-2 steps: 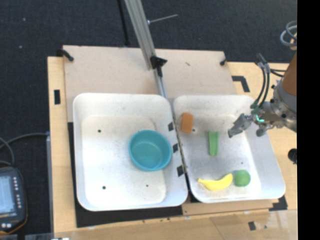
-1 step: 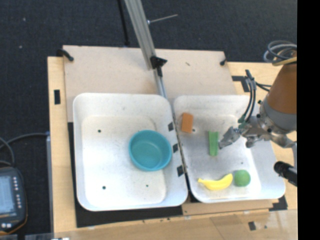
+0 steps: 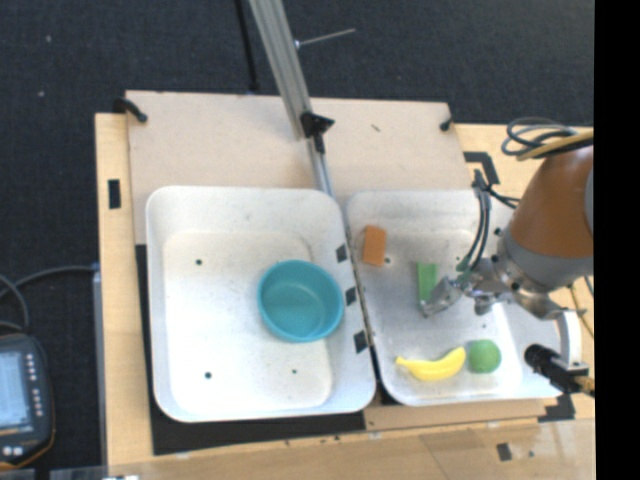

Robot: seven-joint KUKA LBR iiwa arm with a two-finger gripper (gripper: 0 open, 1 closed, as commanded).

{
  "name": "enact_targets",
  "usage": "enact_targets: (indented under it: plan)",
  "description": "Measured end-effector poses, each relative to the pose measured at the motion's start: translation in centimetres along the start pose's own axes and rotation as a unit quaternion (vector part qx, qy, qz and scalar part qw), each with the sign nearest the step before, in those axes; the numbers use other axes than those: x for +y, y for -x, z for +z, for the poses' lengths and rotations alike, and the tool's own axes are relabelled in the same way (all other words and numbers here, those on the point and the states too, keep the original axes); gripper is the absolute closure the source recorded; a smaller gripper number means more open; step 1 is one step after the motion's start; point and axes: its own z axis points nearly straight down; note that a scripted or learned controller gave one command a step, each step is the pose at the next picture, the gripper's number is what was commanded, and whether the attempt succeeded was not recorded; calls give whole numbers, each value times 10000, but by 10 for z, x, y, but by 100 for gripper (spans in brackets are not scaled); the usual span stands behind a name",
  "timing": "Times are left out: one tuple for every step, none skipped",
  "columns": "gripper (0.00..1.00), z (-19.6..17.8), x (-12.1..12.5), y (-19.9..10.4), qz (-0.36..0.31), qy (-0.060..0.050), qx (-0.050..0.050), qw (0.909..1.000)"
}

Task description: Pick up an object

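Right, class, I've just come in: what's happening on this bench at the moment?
A grey and orange robot arm reaches into the right bin, its end effector low beside a green block. Nothing shows between its fingers, so no object is lifted yet. An orange block, a yellow banana and a green ball also lie in that bin. A blue bowl sits in the left bin.

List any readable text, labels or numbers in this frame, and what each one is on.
None readable.
Handheld pendant at the lower left edge: its screen is lit, but the contents are too small and blurred to read.
Blue bowl, orange block, green block, banana, green ball: no markings visible.
White bins: only dark specks, no lettering.
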Motion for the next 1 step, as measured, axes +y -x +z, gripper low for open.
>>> enact_targets:
  plan:
    - [0,43,-4,-1,0,5,0,10000]
